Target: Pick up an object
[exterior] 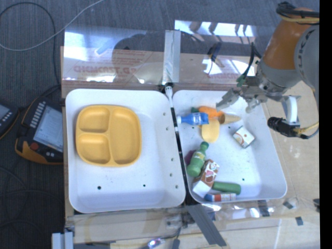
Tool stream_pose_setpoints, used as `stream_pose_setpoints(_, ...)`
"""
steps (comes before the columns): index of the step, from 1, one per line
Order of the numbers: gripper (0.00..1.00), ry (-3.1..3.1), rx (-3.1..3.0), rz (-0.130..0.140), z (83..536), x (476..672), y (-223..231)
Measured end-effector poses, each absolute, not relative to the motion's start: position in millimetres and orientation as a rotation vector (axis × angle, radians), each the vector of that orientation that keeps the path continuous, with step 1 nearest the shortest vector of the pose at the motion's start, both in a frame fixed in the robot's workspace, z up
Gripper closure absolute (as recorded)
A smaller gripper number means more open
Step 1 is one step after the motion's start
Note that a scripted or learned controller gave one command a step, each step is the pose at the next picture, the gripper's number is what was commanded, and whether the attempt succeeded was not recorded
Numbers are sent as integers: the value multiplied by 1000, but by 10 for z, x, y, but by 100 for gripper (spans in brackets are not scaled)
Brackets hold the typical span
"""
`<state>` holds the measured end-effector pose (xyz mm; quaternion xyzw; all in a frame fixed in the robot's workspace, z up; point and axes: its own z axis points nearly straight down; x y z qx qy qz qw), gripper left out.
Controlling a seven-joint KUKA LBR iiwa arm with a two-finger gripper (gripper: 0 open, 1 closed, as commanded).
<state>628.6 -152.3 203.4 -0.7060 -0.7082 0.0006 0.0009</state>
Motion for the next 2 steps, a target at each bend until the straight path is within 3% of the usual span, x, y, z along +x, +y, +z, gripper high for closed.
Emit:
stream_pose_setpoints(1, 0, -2294, -2166, -1, 1004, 6310, -1409)
stream_pose_setpoints(2, 0, -2226, -2216, 37, 924, 6639, -1328)
